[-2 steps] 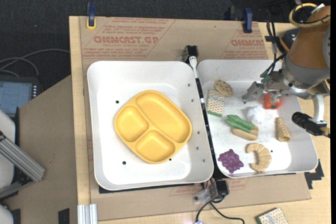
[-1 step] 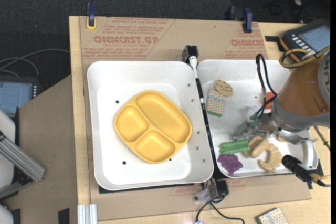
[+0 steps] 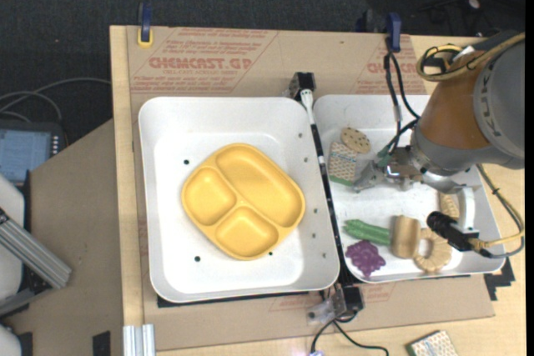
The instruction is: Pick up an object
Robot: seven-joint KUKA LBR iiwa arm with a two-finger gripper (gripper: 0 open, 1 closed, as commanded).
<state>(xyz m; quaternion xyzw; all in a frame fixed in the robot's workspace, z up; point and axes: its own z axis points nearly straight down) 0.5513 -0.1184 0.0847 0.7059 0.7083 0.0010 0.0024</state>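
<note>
Arm (image 3: 455, 117) comes in from 3 o'clock, orange band over the right bin (image 3: 367, 104). Gripper (image 3: 365, 177) sits low at about 9 o'clock of that bin's centre, tip pointing toward 9.

Grip state: can't tell from this angle whether it's spread or closed, since the tip is small and grey against the white floor.

Pick candidates are all in the right bin:
- green-and-white mesh piece (image 3: 340, 162) at 9–10 o'clock, against the bin's left wall. It's the closest item, just beside the gripper tip at its 3–4 o'clock edge. Can't tell if they touch.
- round speckled disc (image 3: 356, 138) at 11 o'clock, touching or overlapping the mesh piece's upper edge.
- green pod (image 3: 367, 230) at 7 o'clock, lying roughly flat, long axis running 9-to-3.
- purple cluster (image 3: 365, 257) just below the pod, near the bin's 7 o'clock corner.
- tan cylinder (image 3: 405, 236) at 6 o'clock, standing close to upright, its left side touching the pod's right end.
- pale ring-shaped piece (image 3: 432, 254) at 5 o'clock, just beside the cylinder, close to the front wall.

Left bin (image 3: 158, 179) holds one item, a yellow three-compartment plate (image 3: 242, 200). It sits flat near the centre, rotated so its corners point roughly to 12, 3, 6 and 9, and it's well apart from the gripper.

Both bins sit side by side, walls touching, on the brown surface (image 3: 209, 62).
</note>
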